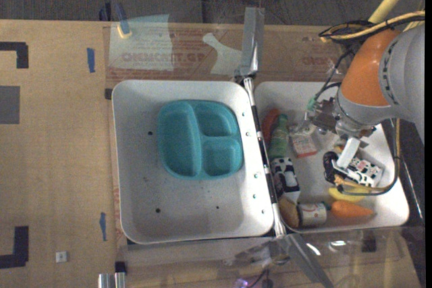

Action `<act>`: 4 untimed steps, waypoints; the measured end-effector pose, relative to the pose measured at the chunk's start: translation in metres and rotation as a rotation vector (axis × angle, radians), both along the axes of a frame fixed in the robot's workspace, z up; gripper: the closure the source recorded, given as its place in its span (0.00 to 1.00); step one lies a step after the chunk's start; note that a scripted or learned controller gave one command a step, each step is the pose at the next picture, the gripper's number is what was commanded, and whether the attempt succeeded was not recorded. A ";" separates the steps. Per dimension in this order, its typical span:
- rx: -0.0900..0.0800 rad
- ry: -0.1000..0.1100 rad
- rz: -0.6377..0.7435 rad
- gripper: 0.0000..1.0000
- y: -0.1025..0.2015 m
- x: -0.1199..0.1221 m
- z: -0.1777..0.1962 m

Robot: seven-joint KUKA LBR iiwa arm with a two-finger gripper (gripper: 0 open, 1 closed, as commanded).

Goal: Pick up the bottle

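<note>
A green bottle [278, 135] lies along the left wall of the right bin [399, 211], next to a red oblong thing [269, 121]. My gripper [326, 122] hangs over the upper middle of that bin, under the grey wrist and orange band, a short way right of the bottle. A small pink-and-white packet [304, 143] lies between the bottle and the gripper. Nothing visibly hangs from the gripper.
The left bin [128, 165] holds a teal divided tray [200, 138]. In the right bin lie a black-and-white box [287, 175], a second cow-patterned thing [368, 173], a banana [343, 194], a carrot [351, 210], a small can [312, 214] and a brown lump [289, 211].
</note>
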State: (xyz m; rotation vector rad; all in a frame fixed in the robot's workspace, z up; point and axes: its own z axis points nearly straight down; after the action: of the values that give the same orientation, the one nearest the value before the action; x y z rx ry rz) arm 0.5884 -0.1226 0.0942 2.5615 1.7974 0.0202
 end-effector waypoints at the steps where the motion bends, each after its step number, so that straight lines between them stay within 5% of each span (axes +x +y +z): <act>1: 0.001 -0.006 -0.219 0.00 0.016 -0.020 0.000; 2: 0.012 0.005 -0.525 0.00 0.018 -0.007 -0.002; 3: 0.008 0.018 -0.621 0.00 -0.018 -0.005 0.037; 4: 0.008 0.018 -0.657 0.00 -0.004 0.012 0.091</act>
State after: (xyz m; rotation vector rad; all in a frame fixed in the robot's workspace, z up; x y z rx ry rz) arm 0.6004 -0.1263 0.1848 3.0170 0.8783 -0.0024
